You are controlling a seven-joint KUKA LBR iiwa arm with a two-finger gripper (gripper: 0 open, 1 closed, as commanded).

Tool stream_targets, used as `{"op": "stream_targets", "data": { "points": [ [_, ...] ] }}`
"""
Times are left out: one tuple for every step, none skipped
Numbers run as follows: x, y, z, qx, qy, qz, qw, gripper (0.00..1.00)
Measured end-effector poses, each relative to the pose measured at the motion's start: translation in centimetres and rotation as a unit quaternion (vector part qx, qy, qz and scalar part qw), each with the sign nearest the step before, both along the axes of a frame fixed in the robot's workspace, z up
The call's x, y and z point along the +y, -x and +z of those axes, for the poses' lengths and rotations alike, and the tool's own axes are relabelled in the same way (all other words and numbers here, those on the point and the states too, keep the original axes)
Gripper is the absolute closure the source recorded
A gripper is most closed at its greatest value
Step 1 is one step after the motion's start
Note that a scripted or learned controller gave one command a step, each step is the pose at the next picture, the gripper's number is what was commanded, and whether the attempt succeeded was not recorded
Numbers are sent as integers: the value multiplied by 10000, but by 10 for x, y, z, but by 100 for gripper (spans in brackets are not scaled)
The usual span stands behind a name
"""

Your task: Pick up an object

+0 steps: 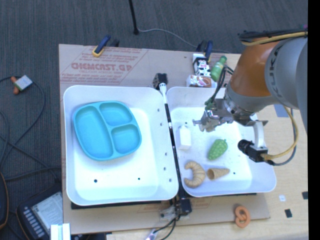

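Croissant (195, 173), cone (218, 173), perhaps grapes (217, 149) share right bin (260, 184).

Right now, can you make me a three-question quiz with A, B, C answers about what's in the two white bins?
1. Where is the blue divided plastic plate?
A. in the left white bin
B. in the right white bin
C. on the carpet

2. How many compartments does that plate have?
A. two
B. three
C. five

3. How does the tan croissant-shaped toy lie?
A. between the gripper's fingers
B. on the plate
C. loose on the right bin's floor

Answers:
1 A, the plate fills the middle of the left bin.
2 B, one long section and two smaller ones show.
3 C, it rests near the bin's front edge beside the small tan cone, with the bumpy green toy and the small white block further back and the gripper above them.
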State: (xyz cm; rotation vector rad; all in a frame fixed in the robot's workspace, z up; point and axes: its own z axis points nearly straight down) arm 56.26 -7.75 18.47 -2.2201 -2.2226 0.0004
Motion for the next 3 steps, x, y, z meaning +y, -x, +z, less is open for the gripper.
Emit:
{"op": "stream_targets", "data": {
  "points": [
    [70, 79, 38, 11, -4, 4, 10000, 100],
    [70, 79, 38, 10, -3, 1, 10000, 0],
    [70, 79, 38, 10, -3, 0, 10000, 0]
  ]
}}
